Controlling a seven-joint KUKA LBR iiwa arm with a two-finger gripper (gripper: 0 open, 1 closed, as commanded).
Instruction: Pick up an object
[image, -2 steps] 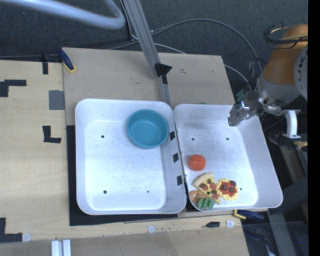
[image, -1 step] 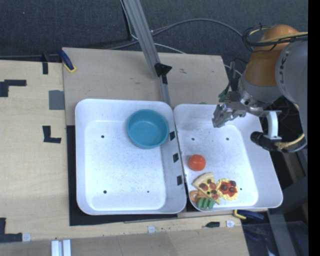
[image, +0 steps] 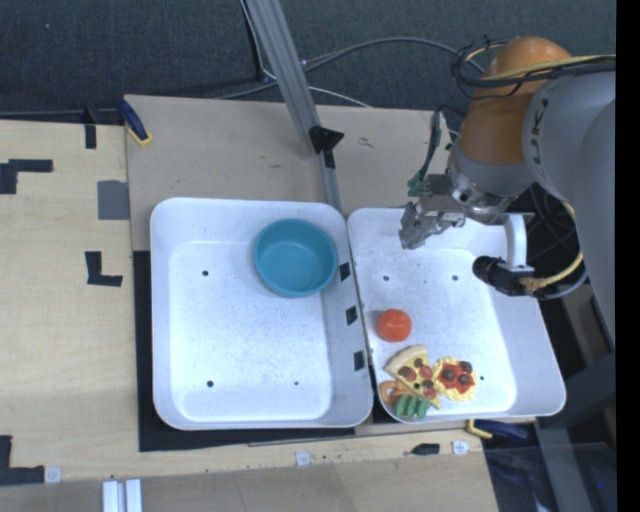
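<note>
My gripper (image: 413, 237) hangs over the far left part of the right bin (image: 520, 340), fingers pointing down with nothing seen between them. A small orange ball (image: 394, 324) lies in that bin, well in front of the gripper. A pizza-slice toy (image: 412, 370) and a yellow toy with red spots (image: 455, 378) lie at the bin's near edge, with a green piece (image: 409, 405) beside them. A blue bowl (image: 294, 257) sits at the far right of the left bin (image: 200, 330).
A slanted metal pole (image: 300, 95) comes down to the divide between the bins. Black cables (image: 520, 275) loop off the arm over the right bin's far right side. The wooden bench (image: 60, 300) extends to the left.
</note>
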